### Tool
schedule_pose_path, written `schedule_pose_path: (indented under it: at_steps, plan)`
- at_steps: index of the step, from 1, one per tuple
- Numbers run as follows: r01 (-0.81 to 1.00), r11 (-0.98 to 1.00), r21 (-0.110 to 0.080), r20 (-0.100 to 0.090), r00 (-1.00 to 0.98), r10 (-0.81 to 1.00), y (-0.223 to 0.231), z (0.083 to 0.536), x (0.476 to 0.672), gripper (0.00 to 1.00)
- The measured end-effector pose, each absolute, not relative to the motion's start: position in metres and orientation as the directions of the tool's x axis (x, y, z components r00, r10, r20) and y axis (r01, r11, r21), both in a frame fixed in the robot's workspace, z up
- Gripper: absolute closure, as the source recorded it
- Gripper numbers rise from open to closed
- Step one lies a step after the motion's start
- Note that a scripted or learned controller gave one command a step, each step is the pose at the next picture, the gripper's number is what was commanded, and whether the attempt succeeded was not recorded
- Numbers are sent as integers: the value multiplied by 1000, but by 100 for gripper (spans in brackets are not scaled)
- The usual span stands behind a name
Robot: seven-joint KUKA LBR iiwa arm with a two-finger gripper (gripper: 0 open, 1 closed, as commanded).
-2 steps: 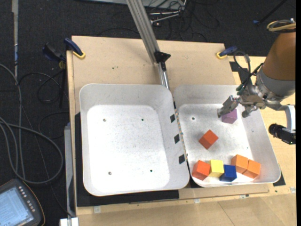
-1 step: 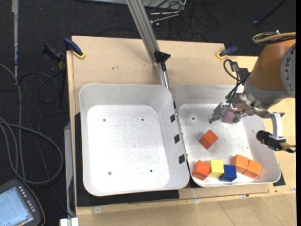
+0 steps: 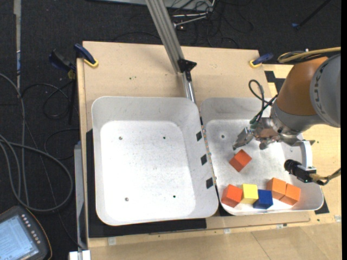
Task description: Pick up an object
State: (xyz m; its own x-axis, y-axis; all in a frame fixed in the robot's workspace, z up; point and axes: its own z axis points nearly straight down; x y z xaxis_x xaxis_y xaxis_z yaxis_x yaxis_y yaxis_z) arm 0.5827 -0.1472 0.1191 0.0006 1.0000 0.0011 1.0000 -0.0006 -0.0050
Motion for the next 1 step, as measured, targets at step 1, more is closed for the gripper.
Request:
schedule_pose_path:
  at_steps: [1]
  plan:
    - [1000, -1, 2, -1, 1, 1000, -148, 132, 584, 100]
